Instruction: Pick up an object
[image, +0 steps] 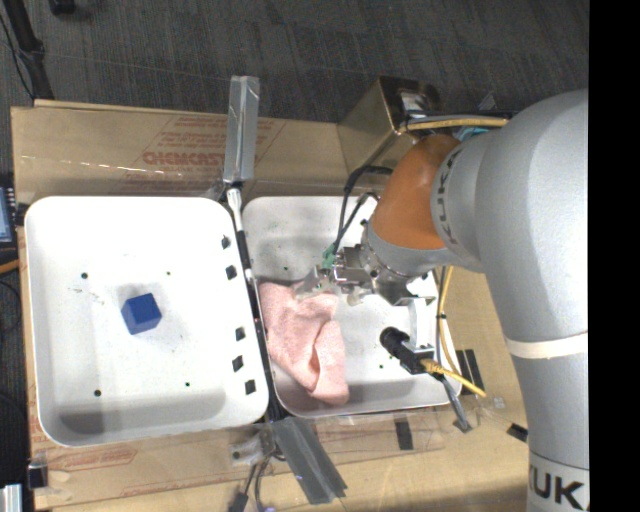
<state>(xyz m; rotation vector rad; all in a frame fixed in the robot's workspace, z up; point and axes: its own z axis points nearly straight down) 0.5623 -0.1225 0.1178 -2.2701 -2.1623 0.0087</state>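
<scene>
Camera view from above shows us, biggest of all, the grey arm (530, 220) filling the right side, its orange band (415, 205) bent over the right-hand bin. Beneath everything we see the surface (120, 140), covered with brown cardboard that carries faint red print along its far side. Two white bins sit on it side by side, their inner walls touching. We see the left bin (60, 260) as the wider of the two; the right bin (290, 225) is partly covered by the arm. In the right bin lies a pink cloth (312, 345), crumpled and folded over itself, resting against the bin's left wall and reaching down to its near wall. The tool (335, 278) hangs right at the cloth's far edge, touching it or just above it; we cannot tell which. We also cannot tell whether the tool is apart or together, since the wrist and its fittings crowd that spot. Smallest is a blue cube (141, 312), sitting on the floor of the left bin, left of centre, well apart from the cloth and the tool.
</scene>
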